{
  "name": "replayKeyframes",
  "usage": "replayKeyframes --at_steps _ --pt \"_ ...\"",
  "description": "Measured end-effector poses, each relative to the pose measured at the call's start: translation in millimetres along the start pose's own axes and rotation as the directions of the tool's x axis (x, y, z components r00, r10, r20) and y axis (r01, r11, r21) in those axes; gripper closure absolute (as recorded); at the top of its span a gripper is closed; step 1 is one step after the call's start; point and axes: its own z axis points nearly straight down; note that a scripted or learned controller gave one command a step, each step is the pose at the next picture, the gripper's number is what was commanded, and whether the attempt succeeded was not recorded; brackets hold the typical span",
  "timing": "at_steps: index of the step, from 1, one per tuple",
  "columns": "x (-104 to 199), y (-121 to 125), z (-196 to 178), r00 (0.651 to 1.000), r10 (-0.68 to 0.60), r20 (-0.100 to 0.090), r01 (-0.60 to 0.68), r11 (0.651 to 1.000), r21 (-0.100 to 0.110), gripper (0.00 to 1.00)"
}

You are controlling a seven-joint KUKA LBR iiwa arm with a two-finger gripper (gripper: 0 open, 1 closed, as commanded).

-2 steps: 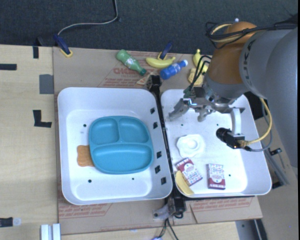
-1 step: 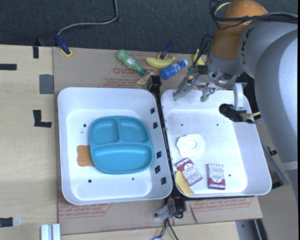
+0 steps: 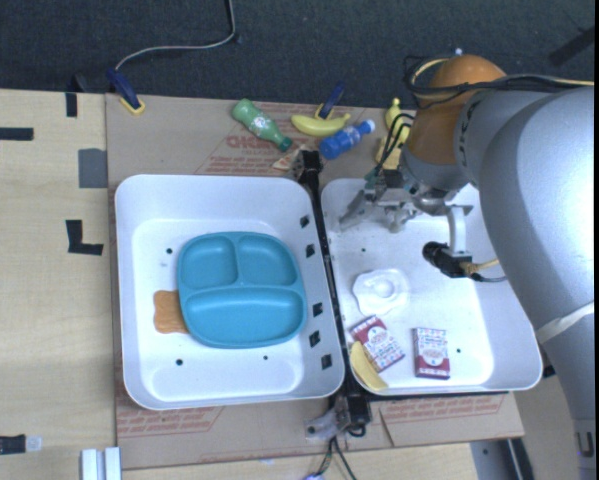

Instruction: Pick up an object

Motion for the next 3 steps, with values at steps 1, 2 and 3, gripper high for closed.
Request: replayKeyframes --at_steps 1,2,3 --pt "7 -20 0 1.000 0.001 0.001 -0.001 1.000 -0.001 0.00" --pt "-4 -49 -1 1.000 0.000 0.000 0.000 1.000 -0.003 0.00" --pt "7 0 0 1.000 -0.001 -0.001 0.001 1.000 -0.001 0.00"
